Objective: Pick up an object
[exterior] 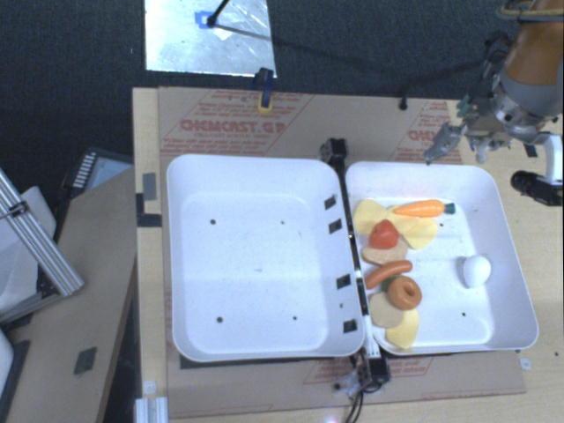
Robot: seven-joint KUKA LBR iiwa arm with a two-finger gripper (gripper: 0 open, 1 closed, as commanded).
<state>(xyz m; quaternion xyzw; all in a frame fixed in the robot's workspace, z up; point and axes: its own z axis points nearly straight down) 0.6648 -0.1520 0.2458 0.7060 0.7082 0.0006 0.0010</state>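
The right bin (507, 263) holds several toy foods. An orange carrot (419, 208) lies near its back wall, with a red strawberry-like piece (384, 233) on yellow slices (368, 214) to its front left. A red sausage (388, 273), a brown donut (405, 292) and tan slices (385, 310) lie along the left wall. A white egg (476, 270) sits alone at the right. My gripper (459, 151) hangs above the bin's back rim, to the right of the carrot. It is open, with nothing between its fingers.
The left bin (181, 236) sits beside the right one, with black clips (339, 227) along their shared wall. A foil sheet (210, 25) lies at the back left, and a yellow clamp (264, 102) stands on the cardboard behind the bins. A black part (538, 186) juts in at the right edge.
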